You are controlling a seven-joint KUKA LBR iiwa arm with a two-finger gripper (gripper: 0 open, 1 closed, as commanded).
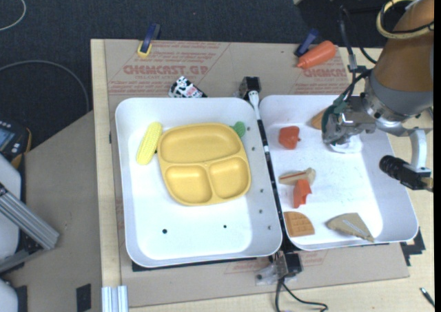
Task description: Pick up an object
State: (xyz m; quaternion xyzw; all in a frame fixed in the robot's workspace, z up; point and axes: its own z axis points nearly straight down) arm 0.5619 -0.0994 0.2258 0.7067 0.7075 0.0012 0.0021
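**benchwatcher:** So where was the arm at that point?

**kuka_fan:** It came in from the right, orange band [408,20] up top, and the gripper [339,131] sat low over the upper part of the right bin [386,197], near its back wall. Honestly couldn't tell from above how it was set or whether it had anything. The wrist body blocked the view.

**benchwatcher:** What was in that bin to grab?

**kuka_fan:** A few toy food bits. A red chunk [289,136] just left of the gripper, apart from it. Lower down, a tan-and-red hot dog looking piece [299,184], then a waffle-ish brown piece [298,223] near the front edge, and a tan wedge [351,225] to its right. Also a tan sliver [318,120] peeking out right beside the gripper; too hidden to name.

**benchwatcher:** And the left bin?

**kuka_fan:** The left bin [138,221] had a yellow divided plate [203,162] in the middle, a corn cob [149,142] touching its left rim, and something green [239,127] tucked at its upper right corner. An orange carrot thing [317,54] lay on the bench outside, behind the right bin.
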